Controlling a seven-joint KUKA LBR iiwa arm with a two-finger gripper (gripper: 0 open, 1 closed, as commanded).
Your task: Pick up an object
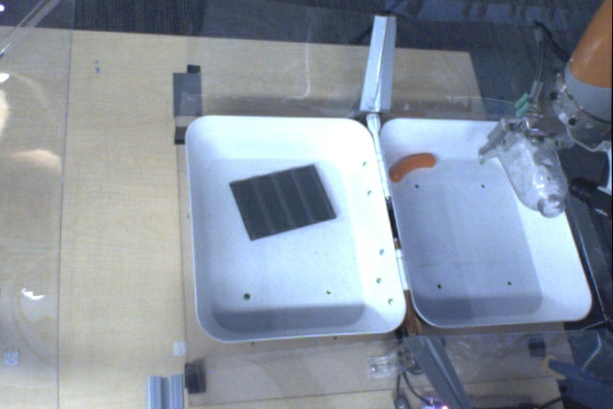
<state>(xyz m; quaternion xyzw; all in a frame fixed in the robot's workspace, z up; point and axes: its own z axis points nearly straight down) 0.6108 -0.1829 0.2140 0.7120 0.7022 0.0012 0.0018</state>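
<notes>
An orange sausage-shaped object (pixel 413 166) lies in the far left corner of the right bin (pixel 498 297). A dark grey ribbed rectangular pad (pixel 283 201) lies flat in the left bin (pixel 287 311), a little left of its middle. My gripper (pixel 522 137) hangs over the far right corner of the right bin, well to the right of the orange object. A crumpled clear plastic thing (pixel 539 179) sits directly under the gripper, against the bin's right wall. Whether it is held or just lies there cannot be told.
A metal post (pixel 378 62) stands behind the seam between the two bins. The raised divider rims (pixel 391 225) meet in the middle. The wooden bench (pixel 96 206) stretches out to the left, and cables run at the far right beside the arm (pixel 589 77).
</notes>
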